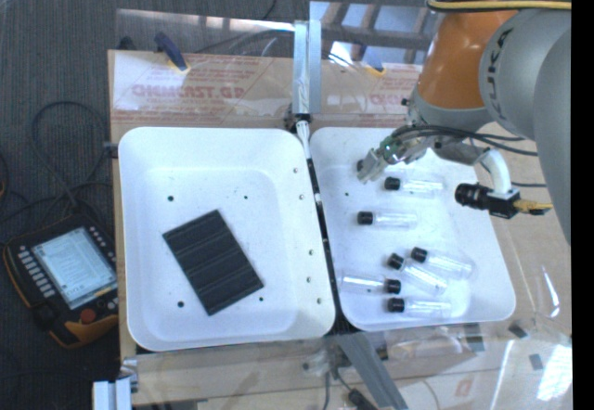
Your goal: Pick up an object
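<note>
While the grey arm with its orange band (464, 56) reaches in over the right-hand shallow white bin (501, 301), its two-finger gripper (371, 165) hangs low over that bin's upper left part, slanted down and to the left. Whether the jaws are parted or closed cannot be told from this height, and nothing can be made out between them.

Just to the right of the jaws and a little nearer the camera lies a clear plastic tube with a black cap (414, 185), cap end closest to the fingertips, apart from them. Below the jaws, toward the bin's middle, a second clear black-capped tube (385, 218) lies roughly level across the floor. Farther below and to the right, two more capped tubes (429, 265) lie close together at a slant. Farthest from the jaws, near the bin's front edge, rest another two: one with its cap pointing right (369, 284) and one with its cap pointing left (418, 306).

Across the divider, well to the left of the jaws and lower, a flat dark ribbed rectangular block (212, 261) lies tilted on the floor of the left-hand white bin (148, 153).

Beyond both bins, far to the left of the jaws on the dark floor, sits a handheld control pendant with a lit screen (63, 280).
</note>
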You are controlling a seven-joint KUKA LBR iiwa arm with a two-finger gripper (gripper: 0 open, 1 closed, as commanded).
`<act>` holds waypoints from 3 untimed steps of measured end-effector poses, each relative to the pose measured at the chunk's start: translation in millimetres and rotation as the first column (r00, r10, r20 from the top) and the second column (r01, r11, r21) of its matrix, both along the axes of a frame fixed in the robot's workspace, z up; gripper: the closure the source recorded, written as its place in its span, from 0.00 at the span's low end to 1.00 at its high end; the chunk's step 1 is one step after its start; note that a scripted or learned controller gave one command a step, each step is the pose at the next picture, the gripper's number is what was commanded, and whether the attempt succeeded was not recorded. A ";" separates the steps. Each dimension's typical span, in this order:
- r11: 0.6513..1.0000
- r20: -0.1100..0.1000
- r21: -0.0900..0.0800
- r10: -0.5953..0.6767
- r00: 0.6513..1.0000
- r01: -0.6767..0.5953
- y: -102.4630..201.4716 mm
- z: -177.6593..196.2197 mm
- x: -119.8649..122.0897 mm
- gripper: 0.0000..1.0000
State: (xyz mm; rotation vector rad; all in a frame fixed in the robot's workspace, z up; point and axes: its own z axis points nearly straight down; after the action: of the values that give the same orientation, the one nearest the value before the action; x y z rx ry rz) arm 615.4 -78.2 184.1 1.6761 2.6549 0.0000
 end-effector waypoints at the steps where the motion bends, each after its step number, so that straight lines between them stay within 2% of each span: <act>1: 1.000 -0.001 -0.001 -0.001 1.000 0.001 -0.6 -0.5 -0.4 0.00; 2: 1.000 -0.003 0.000 0.009 1.000 -0.009 -79.6 -85.5 -67.5 0.00; 3: 1.000 -0.002 0.002 0.009 1.000 -0.009 -78.2 -76.8 -66.8 1.00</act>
State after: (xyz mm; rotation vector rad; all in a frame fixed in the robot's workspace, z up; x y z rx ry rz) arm 548.5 -156.3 107.3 1.6651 2.6650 0.0008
